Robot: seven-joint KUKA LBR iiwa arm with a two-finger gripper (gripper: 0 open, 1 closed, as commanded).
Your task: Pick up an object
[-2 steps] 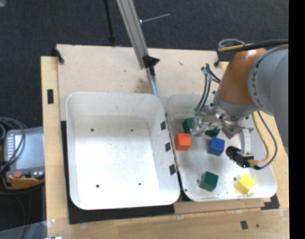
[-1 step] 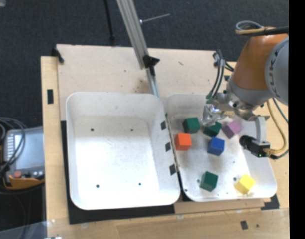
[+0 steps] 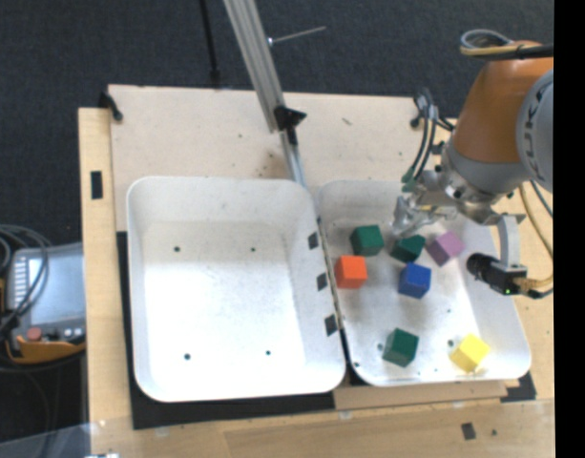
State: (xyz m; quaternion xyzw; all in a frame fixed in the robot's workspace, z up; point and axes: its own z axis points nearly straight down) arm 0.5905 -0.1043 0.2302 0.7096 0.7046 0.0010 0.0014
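The right bin (image 3: 492, 351) holds several small blocks: a green one (image 3: 366, 239), an orange one (image 3: 350, 271), a blue one (image 3: 415, 281), a purple one (image 3: 446, 247), a yellow one (image 3: 470, 353), a green one near the front (image 3: 401, 346) and a dark green one (image 3: 407, 249). My gripper (image 3: 408, 227) hangs low over the bin's back part, right above the dark green block, between the green and purple blocks. Whether it touches that block is unclear.
The left bin (image 3: 225, 284) lies beside the right one. A slanted metal post (image 3: 259, 51) rises from the bench behind the bins. The arm's grey and orange body (image 3: 497, 122) and its cables crowd the right bin's far right side.
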